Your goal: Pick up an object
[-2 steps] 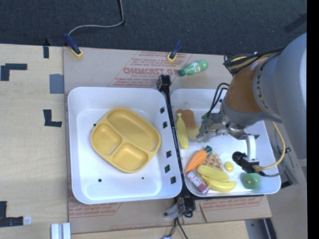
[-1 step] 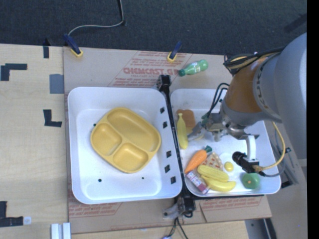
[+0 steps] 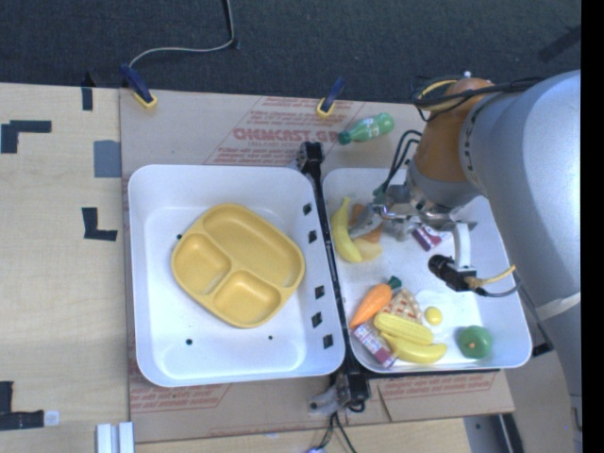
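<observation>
1. arm (image 3: 528,177) reaches in from 3 o'clock; orange band (image 3: 444,149) sits above the wrist, over the upper part of the right bin (image 3: 500,253).
2. pincer (image 3: 377,217) is low in the right bin at its 10–11 o'clock area, just beside a curved banana (image 3: 343,239) and an orange-brown piece (image 3: 366,225).
3. pincer state: cannot tell, the wrist hardware hides it. nothing visibly held.
4. candidate objects, all in the right bin: banana near the left wall; a carrot (image 3: 371,304) at about 7 o'clock; a waffle-like pizza slice (image 3: 406,305) touching the carrot's right side; two yellow bananas (image 3: 411,338) stacked at 6 o'clock; a small red packet (image 3: 376,345) at the lower left corner; a green pepper (image 3: 474,342) at 5 o'clock; a small yellow ball (image 3: 433,315) between the slice and the pepper.
5. a purple item (image 3: 427,238) lies near the wrist, partly hidden.
6. left bin (image 3: 151,281) holds a yellow divided tray (image 3: 238,264), tilted diagonal, near centre.
7. a green bottle (image 3: 366,128) lies on the table (image 3: 57,281) outside the bins, at 12 o'clock from the right bin.
8. two yellow clamps (image 3: 139,85) on the cardboard's top edge.
</observation>
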`<action>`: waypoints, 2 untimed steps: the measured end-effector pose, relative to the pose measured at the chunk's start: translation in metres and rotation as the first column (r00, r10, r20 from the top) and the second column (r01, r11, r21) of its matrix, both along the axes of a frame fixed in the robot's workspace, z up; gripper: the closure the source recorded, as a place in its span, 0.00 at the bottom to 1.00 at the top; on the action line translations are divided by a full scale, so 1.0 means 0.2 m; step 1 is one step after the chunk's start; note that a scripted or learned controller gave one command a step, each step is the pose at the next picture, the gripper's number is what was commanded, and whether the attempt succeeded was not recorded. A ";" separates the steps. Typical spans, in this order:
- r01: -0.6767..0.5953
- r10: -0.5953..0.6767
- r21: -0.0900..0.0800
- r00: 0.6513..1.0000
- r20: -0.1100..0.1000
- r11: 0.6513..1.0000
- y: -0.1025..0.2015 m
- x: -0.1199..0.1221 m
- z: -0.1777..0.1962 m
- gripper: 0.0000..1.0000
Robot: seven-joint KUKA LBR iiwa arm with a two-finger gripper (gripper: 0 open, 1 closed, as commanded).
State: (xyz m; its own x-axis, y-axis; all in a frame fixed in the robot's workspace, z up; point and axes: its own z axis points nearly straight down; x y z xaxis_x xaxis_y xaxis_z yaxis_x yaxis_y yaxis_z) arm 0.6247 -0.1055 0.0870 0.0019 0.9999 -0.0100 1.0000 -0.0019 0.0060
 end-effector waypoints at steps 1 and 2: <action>-0.001 0.001 0.005 1.000 -0.001 1.000 0.02 0.00 0.05 1.00; -0.001 0.001 0.003 1.000 -0.002 1.000 0.01 0.00 0.05 0.00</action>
State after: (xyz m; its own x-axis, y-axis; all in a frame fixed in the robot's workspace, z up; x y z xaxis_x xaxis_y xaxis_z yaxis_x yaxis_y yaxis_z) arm 0.6251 -0.1036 0.0974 0.0007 1.0000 -0.0067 1.0000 -0.0007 0.0044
